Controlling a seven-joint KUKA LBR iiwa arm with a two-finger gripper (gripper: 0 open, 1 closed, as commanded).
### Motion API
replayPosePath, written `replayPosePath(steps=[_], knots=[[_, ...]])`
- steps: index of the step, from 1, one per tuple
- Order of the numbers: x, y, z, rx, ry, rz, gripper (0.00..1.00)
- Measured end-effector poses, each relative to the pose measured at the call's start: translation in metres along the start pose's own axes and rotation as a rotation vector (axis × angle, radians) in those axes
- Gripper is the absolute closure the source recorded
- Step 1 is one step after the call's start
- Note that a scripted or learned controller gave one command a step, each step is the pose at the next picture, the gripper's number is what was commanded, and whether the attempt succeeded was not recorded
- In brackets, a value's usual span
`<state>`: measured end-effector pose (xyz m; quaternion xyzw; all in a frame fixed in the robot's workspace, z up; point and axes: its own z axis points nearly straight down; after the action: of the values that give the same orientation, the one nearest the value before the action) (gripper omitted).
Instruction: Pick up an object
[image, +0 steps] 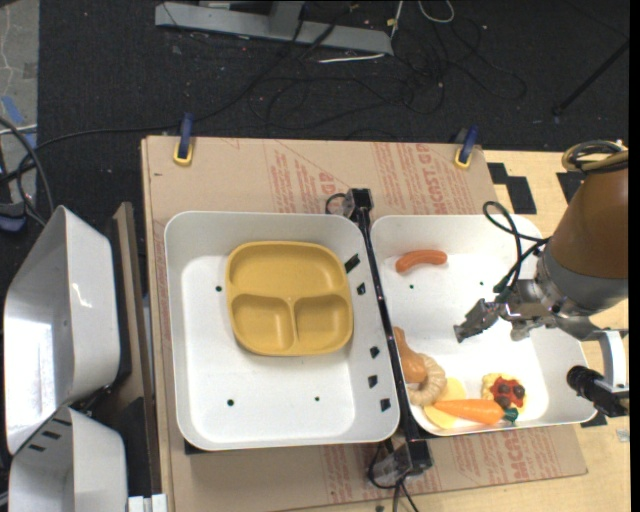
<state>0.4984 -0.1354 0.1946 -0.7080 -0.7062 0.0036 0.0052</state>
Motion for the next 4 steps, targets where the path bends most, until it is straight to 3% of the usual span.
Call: replayPosePath(steps=[1, 3, 4], knots=[[0.0, 0.003, -0.005, -0.012, -0.002, -0.003, 0.0], [0.0, 0.005, 0.105, -0.01, -0.002, 0.0, 0.0], [0.0, 0.005, 0.093, -0.012, -0.002, 0.001, 1.0]])
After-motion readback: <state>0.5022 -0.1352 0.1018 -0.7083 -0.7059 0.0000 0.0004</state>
